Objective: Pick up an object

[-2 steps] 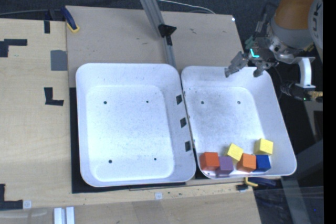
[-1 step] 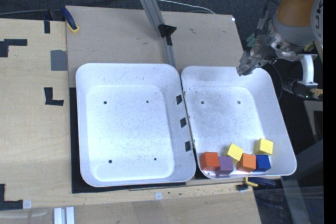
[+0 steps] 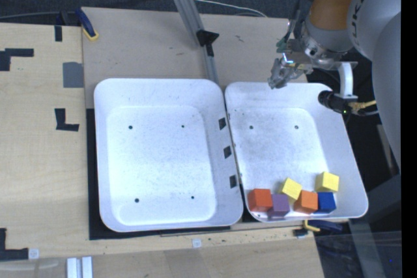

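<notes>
Blocks are what the task turns on: six small cubes huddle at the near edge of the right bin (image 3: 339,140), well apart from the end effector (image 3: 280,78), which hangs over that bin's far rim. From left to right they read as an orange block (image 3: 261,198), a purple block (image 3: 280,204), a yellow block (image 3: 291,188), a second orange block (image 3: 306,200), a blue block (image 3: 326,202) and another yellow block (image 3: 328,181) set slightly further back. Most of them touch or nearly touch a neighbour. The left bin (image 3: 156,146) sits just beside the right one on the surface (image 3: 130,42).

As a judgement, the step in hand is the approach: nothing is between the fingers as far as can be seen, and the arm stands at the opposite end of the bin from the cluster. Whether the end effector is spread or closed I cannot tell; it is small and seen from an awkward angle. The next move would call for travelling across the bin toward the near edge, choosing a cube with some free space at its sides, perhaps the rear yellow one, and descending squarely so the fingers do not nudge its neighbours or catch the bin's sloped wall.

No brand, label or legible writing can be made out anywhere
</notes>
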### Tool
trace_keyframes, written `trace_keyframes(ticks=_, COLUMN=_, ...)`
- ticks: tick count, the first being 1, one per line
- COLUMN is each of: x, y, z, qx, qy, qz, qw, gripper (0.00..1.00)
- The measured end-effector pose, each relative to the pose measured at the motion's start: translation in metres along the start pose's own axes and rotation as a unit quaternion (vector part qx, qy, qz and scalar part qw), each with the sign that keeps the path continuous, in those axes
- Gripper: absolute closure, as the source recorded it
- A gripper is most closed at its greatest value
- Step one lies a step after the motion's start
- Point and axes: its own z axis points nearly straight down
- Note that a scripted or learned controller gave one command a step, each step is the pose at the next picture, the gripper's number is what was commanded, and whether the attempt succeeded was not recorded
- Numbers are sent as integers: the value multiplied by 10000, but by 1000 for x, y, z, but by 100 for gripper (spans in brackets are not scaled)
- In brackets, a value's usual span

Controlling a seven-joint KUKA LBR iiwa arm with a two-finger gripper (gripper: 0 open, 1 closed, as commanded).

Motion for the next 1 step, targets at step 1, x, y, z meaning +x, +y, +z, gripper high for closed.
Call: trace_keyframes(ticks=1, x=107, y=13, z=29, qx=5, qy=12, qz=-18, qw=10000, gripper=100)
